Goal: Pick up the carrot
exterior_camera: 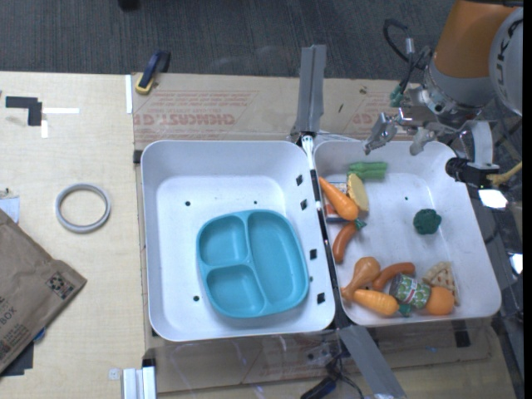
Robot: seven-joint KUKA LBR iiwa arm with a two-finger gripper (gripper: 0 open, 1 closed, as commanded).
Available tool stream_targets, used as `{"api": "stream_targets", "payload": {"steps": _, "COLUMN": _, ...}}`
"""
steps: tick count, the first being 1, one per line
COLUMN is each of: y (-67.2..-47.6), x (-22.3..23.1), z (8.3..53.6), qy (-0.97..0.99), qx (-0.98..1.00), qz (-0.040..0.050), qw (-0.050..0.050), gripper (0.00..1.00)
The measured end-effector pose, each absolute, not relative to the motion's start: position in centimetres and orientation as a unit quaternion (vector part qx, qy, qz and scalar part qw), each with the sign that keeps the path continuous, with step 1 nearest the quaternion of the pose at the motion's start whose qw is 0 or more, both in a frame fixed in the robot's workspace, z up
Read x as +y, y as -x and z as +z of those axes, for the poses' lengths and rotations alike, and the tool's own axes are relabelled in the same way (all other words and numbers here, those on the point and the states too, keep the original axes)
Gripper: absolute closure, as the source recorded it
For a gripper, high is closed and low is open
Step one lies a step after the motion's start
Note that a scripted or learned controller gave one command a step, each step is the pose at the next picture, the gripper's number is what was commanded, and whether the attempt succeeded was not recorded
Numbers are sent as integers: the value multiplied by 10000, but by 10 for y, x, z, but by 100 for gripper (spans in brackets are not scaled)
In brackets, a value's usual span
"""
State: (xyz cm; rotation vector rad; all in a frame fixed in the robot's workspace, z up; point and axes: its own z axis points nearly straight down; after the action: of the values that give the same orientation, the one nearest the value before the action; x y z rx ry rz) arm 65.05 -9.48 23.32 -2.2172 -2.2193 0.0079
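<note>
Camera view: the gripper (397, 138) hangs with fingers spread and nothing between them, over the right bin's (465, 214) twelve o'clock rim. The carrot (338, 198) lies at nine o'clock, touching a banana slice (359, 193) and hot dog (343, 241); crowding risks a wrong grab.

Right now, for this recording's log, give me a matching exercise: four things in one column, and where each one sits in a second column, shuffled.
Things:
1. blue plate
2. broccoli
3. roll of tape
4. gripper

Places:
A. on the bench left of both bins
B. above the right bin's far edge
C. in the left bin
D. in the right bin, right of the carrot

Pairs: 1-C, 2-D, 3-A, 4-B
</note>
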Motion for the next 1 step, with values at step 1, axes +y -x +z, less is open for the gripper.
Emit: {"api": "stream_targets", "payload": {"steps": 1, "y": -612, "x": -26, "z": 187, "qy": 7153, "qx": -6988, "qz": 32, "qw": 21, "gripper": 0}}
